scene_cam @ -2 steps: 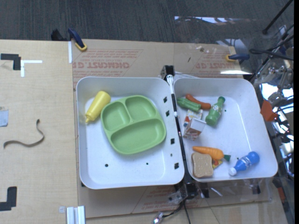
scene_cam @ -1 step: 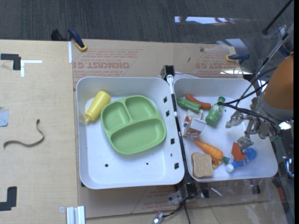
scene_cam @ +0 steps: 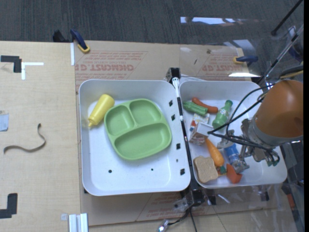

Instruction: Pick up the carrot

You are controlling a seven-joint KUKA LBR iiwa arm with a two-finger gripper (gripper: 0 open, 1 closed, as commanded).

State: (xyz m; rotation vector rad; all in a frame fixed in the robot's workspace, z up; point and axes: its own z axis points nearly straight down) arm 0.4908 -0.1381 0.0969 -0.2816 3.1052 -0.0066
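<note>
In the right bin (scene_cam: 270, 178), carrot (scene_cam: 215, 153) lies left of tool (scene_cam: 253, 159), grip unclear.

One fixed camera looks down from above at a slant, far enough back to take in both white bins, the left bin (scene_cam: 87, 144) and the right bin (scene_cam: 270, 178), on the counter (scene_cam: 34, 187), while the arm (scene_cam: 282, 110) enters from the right.

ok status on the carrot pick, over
End effector low over right bin, nothing seen in it. Carrot lying free mid-bin. Bread slice and blue bottle crowd it.
</note>
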